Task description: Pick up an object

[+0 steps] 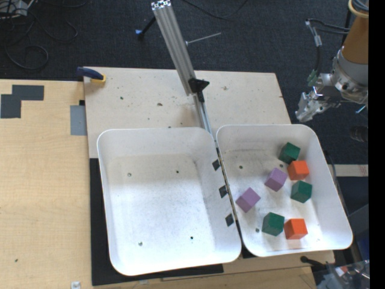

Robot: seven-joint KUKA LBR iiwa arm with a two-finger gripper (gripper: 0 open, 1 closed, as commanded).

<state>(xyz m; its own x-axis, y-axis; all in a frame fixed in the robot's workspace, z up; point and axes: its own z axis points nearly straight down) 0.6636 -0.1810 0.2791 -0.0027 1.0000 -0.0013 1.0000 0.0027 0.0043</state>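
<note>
- In the right bin (325, 161) you see seven small blocks: three dark green (289, 152) (301, 191) (273, 224), two orange (298, 170) (295, 228) and two purple (276, 179) (248, 199), lying loosely scattered; the upper orange one touches the upper purple one.
- You find the gripper (308, 110) beyond the right bin's far right corner, off the bench, hanging from the arm's wrist (352, 77); whether it is spread or closed you cannot tell.
- The left bin (120, 155) sits beside it on a speckled board (144, 98); dark carpet with cables lies beyond.
</note>
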